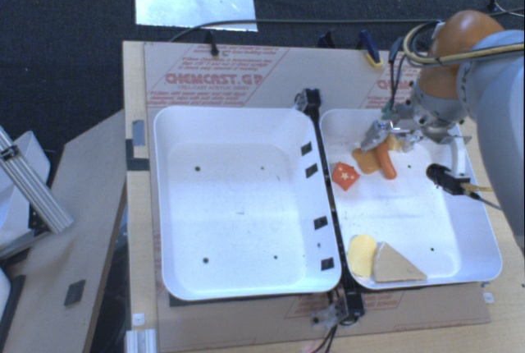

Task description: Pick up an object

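I see the gripper (385, 132) low in the right bin (467, 249), near its far edge, just above the orange sausage (385, 163) (open or closed, I cannot tell). A red cube (345, 176) lies by the left wall. A yellow piece (362, 254) and a tan wedge (398, 265) touch at the near left corner.
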Robot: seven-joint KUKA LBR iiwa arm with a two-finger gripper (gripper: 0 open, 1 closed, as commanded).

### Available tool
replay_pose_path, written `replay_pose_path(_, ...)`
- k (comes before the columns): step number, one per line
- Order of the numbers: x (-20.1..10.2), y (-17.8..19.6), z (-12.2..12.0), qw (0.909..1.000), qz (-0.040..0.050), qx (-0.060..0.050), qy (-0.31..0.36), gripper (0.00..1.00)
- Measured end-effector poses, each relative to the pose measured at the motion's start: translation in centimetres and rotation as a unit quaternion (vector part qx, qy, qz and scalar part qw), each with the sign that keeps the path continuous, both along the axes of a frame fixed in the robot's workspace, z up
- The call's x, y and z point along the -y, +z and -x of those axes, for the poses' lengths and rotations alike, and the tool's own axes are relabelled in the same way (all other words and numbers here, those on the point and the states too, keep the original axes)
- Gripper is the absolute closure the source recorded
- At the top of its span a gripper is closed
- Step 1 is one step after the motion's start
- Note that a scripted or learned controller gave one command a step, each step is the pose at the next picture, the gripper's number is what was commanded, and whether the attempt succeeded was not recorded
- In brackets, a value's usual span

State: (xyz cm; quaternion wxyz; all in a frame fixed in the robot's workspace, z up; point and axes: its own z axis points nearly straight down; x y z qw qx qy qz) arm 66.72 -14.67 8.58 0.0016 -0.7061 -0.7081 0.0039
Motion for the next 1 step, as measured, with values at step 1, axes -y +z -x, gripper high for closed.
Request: replay_pose_path(1,0.02,1.18,-0.09,1.0000,-0.0005,0.001,0.001,1.00)
